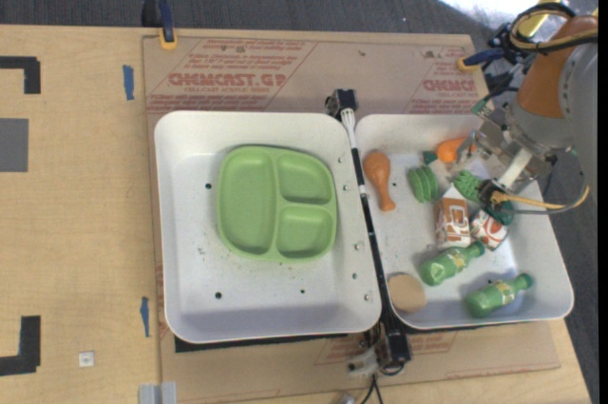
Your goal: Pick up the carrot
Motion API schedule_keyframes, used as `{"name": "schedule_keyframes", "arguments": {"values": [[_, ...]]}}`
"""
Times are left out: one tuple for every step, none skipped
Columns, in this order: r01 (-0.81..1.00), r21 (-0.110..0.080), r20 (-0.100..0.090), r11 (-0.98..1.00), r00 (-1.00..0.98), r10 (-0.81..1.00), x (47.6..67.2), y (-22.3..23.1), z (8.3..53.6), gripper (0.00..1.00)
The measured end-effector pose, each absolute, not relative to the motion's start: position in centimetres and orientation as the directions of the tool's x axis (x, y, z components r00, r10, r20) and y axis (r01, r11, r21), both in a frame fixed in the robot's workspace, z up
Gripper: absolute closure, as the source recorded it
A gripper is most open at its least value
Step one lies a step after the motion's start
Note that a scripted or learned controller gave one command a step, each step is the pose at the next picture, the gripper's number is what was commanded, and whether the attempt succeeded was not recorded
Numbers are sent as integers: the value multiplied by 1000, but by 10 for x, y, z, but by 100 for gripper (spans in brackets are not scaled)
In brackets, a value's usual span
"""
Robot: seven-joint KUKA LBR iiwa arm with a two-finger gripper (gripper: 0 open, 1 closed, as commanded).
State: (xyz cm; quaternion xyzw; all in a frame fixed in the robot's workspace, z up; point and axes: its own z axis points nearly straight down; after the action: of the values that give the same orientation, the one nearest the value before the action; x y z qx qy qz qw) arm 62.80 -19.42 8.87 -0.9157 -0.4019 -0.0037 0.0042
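Two shallow white plastic bins on the desk, side by side, rims touching along a black strip in the middle.

Left bin [180, 202]: one item, a light green divided plate [277, 203], three compartments, rounded corners, matte plastic. Sits roughly centred.

Right bin [541, 245], count as best I can:
- 1 carrot [450, 150], small, orange with a green top, near the bin's far edge, just beside the gripper
- 1 drumstick [380, 176], tan-orange toy, bulb end up, near the left wall
- 1 ribbed green piece [423, 182], pickle-like, between drumstick and carrot
- 2 green bottles: one [450, 263] mid-bin, one [497, 294] near the front right corner, both lying down, glossy
- 1 tan round disc [408, 293], cookie-like, front left corner
- 2 red-and-white printed packs or cans [465, 223], touching each other; could be a single crumpled item, view is too cluttered to be sure

Arm comes in from the right, grey with the orange band [546, 84]. Gripper [489, 166] hangs low over the far right part of the right bin, right of the carrot, over another green piece [470, 185]. Jaws: can't tell whether they're apart or closed, wrist hardware and cables cover them. Carrot lies on the bin floor.

Desk [66, 202] is light wood-grain; printed cardboard sheet [237, 69] under the bins, blue tape marks [128, 82] at left.
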Motion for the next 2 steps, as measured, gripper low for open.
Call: {"name": "schedule_keyframes", "arguments": {"values": [[489, -19, -30, -872, 871, 490, 644, -175, 89, 0], [197, -5, -18, -980, 980, 197, 654, -197, 88, 0]]}}
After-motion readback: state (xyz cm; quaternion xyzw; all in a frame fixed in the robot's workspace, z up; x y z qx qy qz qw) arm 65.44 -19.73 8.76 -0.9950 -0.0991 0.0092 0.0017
